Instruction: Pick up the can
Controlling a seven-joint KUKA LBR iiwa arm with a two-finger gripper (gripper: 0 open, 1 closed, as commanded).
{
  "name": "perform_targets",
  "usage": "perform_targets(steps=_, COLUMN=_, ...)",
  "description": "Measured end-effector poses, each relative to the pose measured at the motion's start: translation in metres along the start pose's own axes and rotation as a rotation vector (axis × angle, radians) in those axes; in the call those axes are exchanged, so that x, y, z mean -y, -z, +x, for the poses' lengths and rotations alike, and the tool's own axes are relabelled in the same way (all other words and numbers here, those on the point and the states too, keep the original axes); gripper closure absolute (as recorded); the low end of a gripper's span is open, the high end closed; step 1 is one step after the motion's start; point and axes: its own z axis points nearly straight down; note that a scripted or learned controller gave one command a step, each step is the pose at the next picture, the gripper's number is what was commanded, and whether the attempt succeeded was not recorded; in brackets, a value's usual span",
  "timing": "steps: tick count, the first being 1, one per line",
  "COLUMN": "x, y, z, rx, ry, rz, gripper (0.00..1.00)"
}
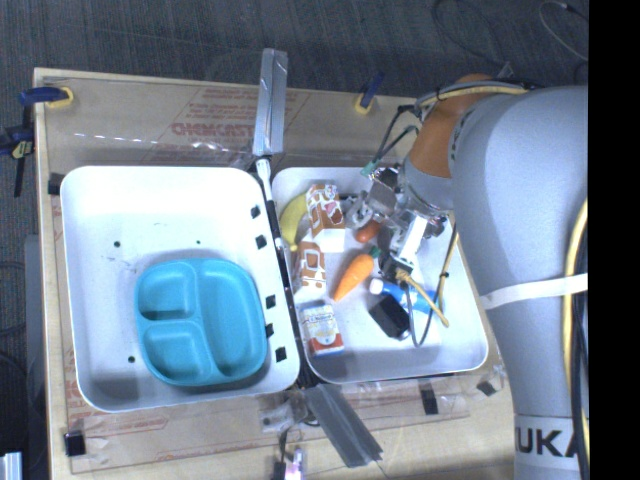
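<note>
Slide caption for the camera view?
Gripper at right bin near carrot, banana; blue divided plate in left bin.

Reaches in from the right with the thick grey arm [530, 208], bent over and pointing left. Narrows to the orange band [435, 148] above the wrist [405, 186], then angles down and leftward. Ends in the tool [368, 210], lowered and tilted left, in the right half of the view.
</note>
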Motion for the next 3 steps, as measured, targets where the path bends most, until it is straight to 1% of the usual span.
perform_targets(steps=1, x=-0.001, y=0.009, z=0.008, rx=-0.012, ry=0.012, rz=-0.007, gripper=1.00)
perform_targets(steps=2, x=0.020, y=0.116, z=-0.006, rx=0.000, ry=-0.045, rz=-0.016, gripper=1.00)
perform_targets(steps=3, x=0.020, y=0.115, z=-0.005, rx=0.000, ry=-0.044, rz=-0.015, gripper=0.00)
